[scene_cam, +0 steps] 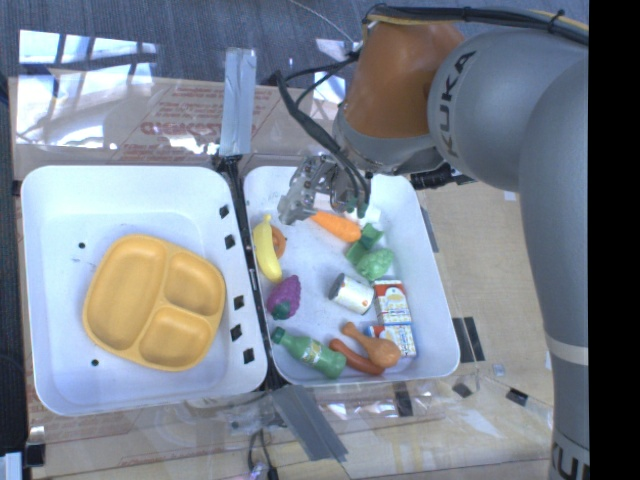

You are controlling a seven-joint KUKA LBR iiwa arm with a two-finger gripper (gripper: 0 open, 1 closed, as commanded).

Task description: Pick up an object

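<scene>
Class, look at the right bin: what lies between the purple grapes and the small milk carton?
In the camera view, a small white can on its side lies between the purple grapes and the milk carton.

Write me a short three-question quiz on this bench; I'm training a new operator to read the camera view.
1. True or false: the yellow plastic divided tray lies in the left white bin.
2. Which toy lies nearest the gripper? A) orange plastic carrot B) green plastic bottle C) purple toy grapes
3. Fill in: the yellow toy banana lies along the right white bin's ____ wall.

Key: 1 true; 2 A; 3 left.
</scene>
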